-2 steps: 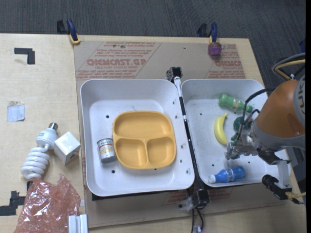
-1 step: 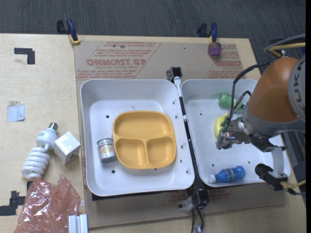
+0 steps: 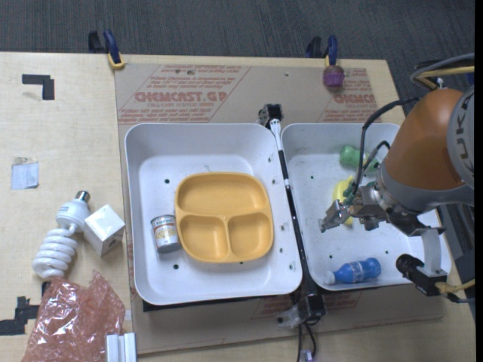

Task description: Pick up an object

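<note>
A: Camera view: arm (image 3: 434, 153) in from the right edge, gripper (image 3: 337, 216) low over the right bin (image 3: 302, 202), about mid-floor. Claw state?

B: Can't tell, too small and blurred. Nothing visibly between the fingers, so no grasp claimed.

A: Candidates?

B: Yellow object (image 3: 343, 191) just beside the gripper, partly covered by it. Green object (image 3: 349, 155) near the bin's far edge. Blue bottle (image 3: 356, 271) lying flat by the near edge, apart from the gripper.

A: Left bin (image 3: 143, 217)?

B: Yellow divided tray (image 3: 224, 217) at centre, small can (image 3: 164, 233) touching the tray's left side. Not in play.

A: Step?

B: Reach or descent onto the yellow object, I'd judge. Pick not done. Next: straddle it, close, lift straight up. Risk: it slides off toward the bin's left wall.
</note>
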Controlling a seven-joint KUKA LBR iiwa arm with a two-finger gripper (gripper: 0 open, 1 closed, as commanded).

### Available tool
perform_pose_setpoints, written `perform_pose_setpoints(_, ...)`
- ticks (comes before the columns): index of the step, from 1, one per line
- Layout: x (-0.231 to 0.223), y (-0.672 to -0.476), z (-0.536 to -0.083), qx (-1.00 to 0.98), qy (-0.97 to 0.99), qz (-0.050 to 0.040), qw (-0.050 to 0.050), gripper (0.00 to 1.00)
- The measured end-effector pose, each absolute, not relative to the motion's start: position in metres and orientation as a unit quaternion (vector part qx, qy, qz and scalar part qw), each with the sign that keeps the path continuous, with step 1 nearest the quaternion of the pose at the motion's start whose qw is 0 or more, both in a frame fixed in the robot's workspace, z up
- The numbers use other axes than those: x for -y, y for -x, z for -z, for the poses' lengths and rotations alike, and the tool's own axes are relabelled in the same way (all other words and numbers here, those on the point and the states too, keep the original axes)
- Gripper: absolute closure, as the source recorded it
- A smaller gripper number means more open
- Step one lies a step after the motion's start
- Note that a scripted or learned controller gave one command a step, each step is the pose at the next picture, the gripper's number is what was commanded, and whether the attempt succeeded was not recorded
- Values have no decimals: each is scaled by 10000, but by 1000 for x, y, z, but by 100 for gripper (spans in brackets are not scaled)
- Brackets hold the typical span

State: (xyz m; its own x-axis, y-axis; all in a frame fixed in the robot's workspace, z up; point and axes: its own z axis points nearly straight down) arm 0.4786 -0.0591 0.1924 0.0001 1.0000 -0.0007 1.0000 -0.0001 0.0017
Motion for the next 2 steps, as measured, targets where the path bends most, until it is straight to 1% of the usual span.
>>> perform_pose_setpoints(1,95,-523,-92,-7066,-7076,1,2,0)
perform_pose_setpoints(2,95,-524,-102,-7065,-7077,0,5,100)
